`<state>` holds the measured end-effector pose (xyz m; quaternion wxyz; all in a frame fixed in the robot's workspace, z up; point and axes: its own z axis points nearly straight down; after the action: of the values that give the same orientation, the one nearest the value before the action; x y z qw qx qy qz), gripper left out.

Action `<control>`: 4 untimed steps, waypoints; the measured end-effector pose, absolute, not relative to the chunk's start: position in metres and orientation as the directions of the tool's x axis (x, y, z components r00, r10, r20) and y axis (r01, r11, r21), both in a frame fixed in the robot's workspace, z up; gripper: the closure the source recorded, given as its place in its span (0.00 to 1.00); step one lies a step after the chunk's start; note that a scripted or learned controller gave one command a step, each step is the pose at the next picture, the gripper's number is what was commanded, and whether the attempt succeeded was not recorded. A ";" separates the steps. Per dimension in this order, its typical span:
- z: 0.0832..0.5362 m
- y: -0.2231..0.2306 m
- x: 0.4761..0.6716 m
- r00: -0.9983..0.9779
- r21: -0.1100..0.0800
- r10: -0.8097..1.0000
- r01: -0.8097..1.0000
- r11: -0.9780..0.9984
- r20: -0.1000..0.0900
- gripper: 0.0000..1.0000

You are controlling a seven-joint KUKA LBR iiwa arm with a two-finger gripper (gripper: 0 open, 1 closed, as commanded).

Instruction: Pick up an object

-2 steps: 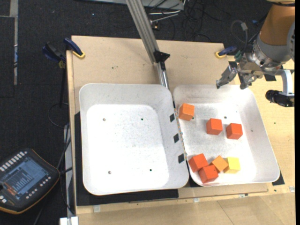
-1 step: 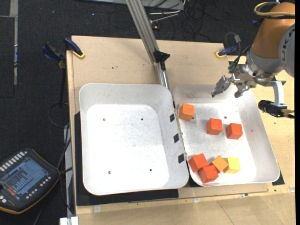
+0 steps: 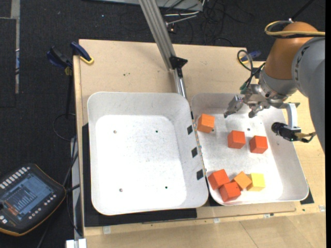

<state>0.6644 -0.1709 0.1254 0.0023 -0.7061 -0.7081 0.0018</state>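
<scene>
Several small cubes lie in the right bin (image 3: pixel 289 164). An orange cube (image 3: pixel 206 123) sits near its left wall. A red-orange cube (image 3: pixel 236 139) and a red cube (image 3: pixel 258 144) rest mid-bin. At the front, two red cubes (image 3: pixel 218 178) (image 3: pixel 230 191) cluster with an orange cube (image 3: pixel 242 180) and a yellow cube (image 3: pixel 257 181). My gripper (image 3: pixel 240 111) hangs over the back of the right bin, behind the red-orange cube and to the right of the orange one. It is open, with nothing between its fingers.
The left bin (image 3: pixel 103 138) adjoins the right bin's left wall. A slanted metal pole (image 3: pixel 160 30) runs down to the gap between the bins at the back. A teach pendant (image 3: pixel 26 195) lies off the bench at the lower left.
</scene>
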 end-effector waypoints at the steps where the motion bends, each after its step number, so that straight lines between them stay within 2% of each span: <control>1: 0.141 -0.171 0.667 -0.003 0.003 1.000 1.000 0.003 -0.002 1.00; 2: 0.200 -0.170 0.678 -0.003 0.009 1.000 1.000 0.003 -0.003 1.00; 4: 0.284 -0.165 0.677 -0.003 0.007 1.000 1.000 0.003 -0.002 1.00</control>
<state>0.6769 -0.1653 0.2836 -0.0030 -0.7062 -0.7080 -0.0016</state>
